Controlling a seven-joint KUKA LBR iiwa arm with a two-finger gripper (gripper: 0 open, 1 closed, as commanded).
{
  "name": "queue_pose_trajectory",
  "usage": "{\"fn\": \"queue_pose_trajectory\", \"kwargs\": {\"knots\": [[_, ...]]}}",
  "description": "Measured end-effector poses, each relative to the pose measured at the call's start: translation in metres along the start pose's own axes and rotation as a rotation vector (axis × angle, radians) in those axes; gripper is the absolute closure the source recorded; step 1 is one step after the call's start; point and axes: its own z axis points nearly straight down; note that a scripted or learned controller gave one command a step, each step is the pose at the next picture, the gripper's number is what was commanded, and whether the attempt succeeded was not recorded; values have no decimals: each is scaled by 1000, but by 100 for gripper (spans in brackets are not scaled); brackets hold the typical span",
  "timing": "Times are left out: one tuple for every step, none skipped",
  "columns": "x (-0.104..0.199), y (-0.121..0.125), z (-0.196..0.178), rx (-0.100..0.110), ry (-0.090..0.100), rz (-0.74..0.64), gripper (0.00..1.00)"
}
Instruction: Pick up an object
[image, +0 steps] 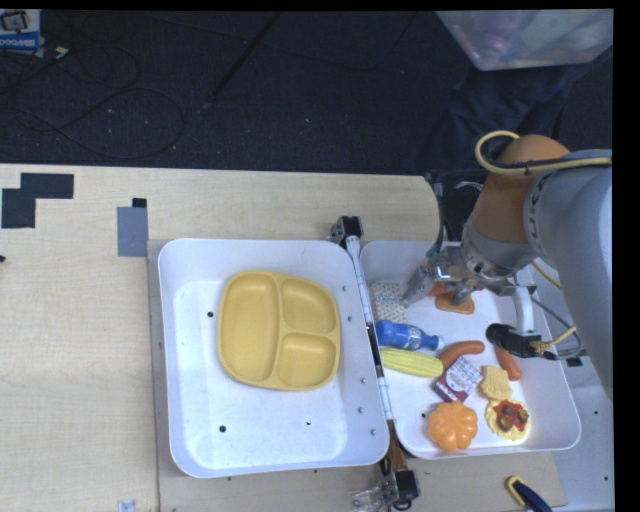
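My gripper (439, 289) hangs over the back of the right bin (560, 425), its fingers spread apart and open, with nothing seen between them. A small flat orange piece (459, 305) lies on the bin floor just under the right finger. In front of the gripper lie a blue bottle (406, 336), a yellow corn cob (410, 362) and a sausage (461, 351). Further forward are a red-and-white packet (463, 376), an orange pumpkin (451, 425) and a pizza slice (508, 418).
The left bin (190, 430) holds a yellow divided plate (278, 330). A ridge (367, 330) separates the two bins. A speckled pad (386, 297) lies at the right bin's back left. A yellow cracker (495, 383) and an orange-red stick (509, 363) sit near the arm's side.
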Motion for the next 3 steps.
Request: {"fn": "queue_pose_trajectory", "kwargs": {"knots": [[-25, 0, 0, 1, -1, 0, 0], [-27, 0, 0, 1, -1, -1, 0], [-72, 0, -62, 1, -1, 0, 0]]}}
